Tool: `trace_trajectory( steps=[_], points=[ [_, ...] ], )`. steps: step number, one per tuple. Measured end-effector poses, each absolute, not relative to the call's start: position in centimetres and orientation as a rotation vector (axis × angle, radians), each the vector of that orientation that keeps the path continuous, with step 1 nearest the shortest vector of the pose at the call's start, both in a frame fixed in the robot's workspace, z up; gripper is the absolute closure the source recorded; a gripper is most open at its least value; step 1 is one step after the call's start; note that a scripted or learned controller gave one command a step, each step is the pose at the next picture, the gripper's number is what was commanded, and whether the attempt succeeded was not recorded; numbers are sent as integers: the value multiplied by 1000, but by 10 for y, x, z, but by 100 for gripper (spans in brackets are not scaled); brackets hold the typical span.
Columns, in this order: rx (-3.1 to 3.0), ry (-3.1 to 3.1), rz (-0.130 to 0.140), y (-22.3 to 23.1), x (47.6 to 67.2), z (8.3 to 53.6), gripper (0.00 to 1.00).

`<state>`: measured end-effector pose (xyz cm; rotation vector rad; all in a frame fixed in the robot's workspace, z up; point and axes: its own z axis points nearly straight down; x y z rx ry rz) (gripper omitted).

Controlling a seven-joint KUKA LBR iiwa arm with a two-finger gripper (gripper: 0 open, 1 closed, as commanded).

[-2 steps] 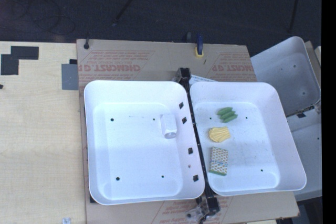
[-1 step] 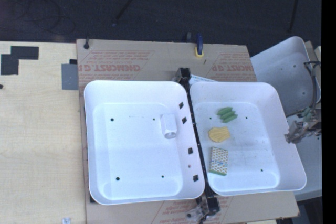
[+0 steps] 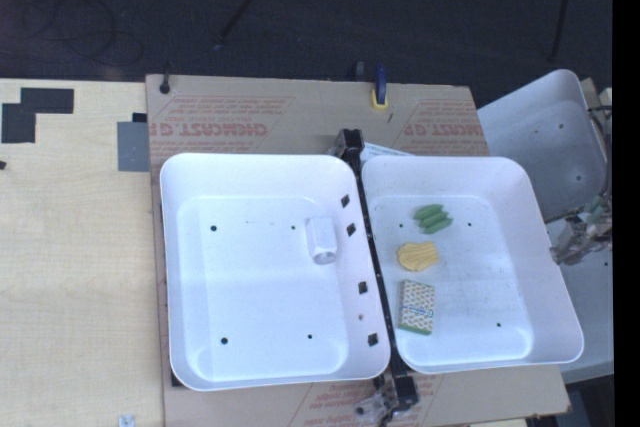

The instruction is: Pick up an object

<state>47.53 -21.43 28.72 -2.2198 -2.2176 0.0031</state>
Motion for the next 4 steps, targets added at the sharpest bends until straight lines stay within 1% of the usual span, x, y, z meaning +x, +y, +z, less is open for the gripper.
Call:
trace_trajectory(
  steps=[1,2,3,4],
  points=[
    [-2231,-2235,-10,-215,477,448,100],
    [-2212,-2211,9,-212,475,289,100],
    [-2232,-2235,-10,-215,477,453,100],
    [-2211,-2214,8,-184,487,319,100]
  ],
)
